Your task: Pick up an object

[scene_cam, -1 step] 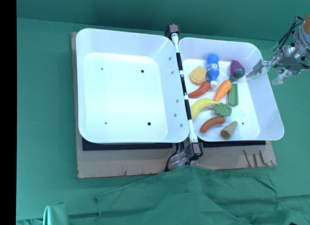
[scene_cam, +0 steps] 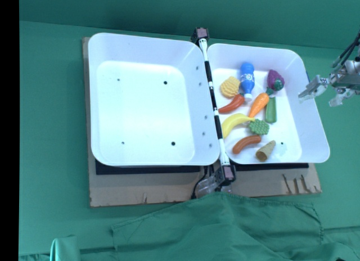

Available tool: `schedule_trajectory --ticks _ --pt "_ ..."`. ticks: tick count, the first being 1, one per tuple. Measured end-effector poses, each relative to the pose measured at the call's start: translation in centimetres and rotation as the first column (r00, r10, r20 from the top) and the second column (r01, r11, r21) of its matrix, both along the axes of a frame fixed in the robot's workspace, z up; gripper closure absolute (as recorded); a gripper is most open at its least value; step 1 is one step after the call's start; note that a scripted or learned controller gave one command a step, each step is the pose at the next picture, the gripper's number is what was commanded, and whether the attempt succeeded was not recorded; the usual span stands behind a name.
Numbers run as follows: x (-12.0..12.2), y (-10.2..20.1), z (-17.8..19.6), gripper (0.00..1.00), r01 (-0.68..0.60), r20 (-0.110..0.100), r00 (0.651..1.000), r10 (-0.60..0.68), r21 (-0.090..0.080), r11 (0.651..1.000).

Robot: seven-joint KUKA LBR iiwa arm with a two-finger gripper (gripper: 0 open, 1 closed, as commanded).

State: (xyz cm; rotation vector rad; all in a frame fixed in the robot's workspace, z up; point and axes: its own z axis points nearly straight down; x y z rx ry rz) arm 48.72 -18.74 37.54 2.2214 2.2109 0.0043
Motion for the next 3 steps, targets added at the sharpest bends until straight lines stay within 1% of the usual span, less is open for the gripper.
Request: schedule_trajectory --ticks 1,2,3 --pt "-2.2 0.0 -9.7 0.00 0.002 -0.013 1.000 -0.002 0.004 1.000" --pt "-1.8 0.0 -19.6 0.00 0.001 0.000 1.000 -0.001 0.000 1.000" --pt "-1.6 -0.3 -17.7 1.00 0.003 0.014 1.000 -0.003 -0.007 1.000"
